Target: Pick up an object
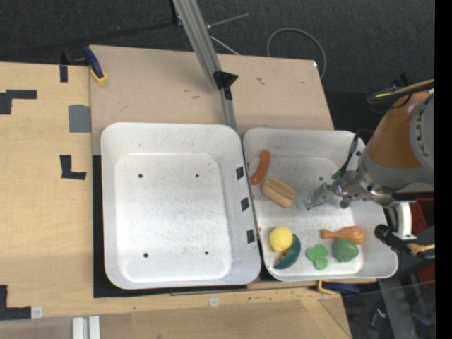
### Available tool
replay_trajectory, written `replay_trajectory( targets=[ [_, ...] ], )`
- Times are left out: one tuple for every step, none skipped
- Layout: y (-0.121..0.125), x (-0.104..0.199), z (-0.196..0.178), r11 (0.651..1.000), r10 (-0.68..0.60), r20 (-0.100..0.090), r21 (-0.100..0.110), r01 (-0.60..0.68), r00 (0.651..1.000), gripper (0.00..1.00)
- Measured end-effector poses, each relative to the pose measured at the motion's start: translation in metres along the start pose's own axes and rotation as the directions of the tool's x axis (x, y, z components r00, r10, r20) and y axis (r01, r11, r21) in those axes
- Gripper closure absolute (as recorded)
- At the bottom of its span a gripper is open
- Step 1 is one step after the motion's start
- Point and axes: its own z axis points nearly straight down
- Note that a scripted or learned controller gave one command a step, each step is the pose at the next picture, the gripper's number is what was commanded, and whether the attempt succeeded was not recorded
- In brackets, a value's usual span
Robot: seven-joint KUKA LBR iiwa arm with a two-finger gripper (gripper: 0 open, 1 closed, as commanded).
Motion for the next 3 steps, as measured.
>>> replay_trajectory(
  targets=[
    [0.0,0.0,0.015,1.0,-0.001,0.002,-0.006,0.001,1.0,0.0],
    [0.0,0.001,0.004,1.0,-0.001,0.001,-0.006,0.001,1.0,1.0],
    [0.011,-0.001,-0.051,1.0,-0.001,0.003,-0.012,0.001,1.0,1.0]
  ],
)
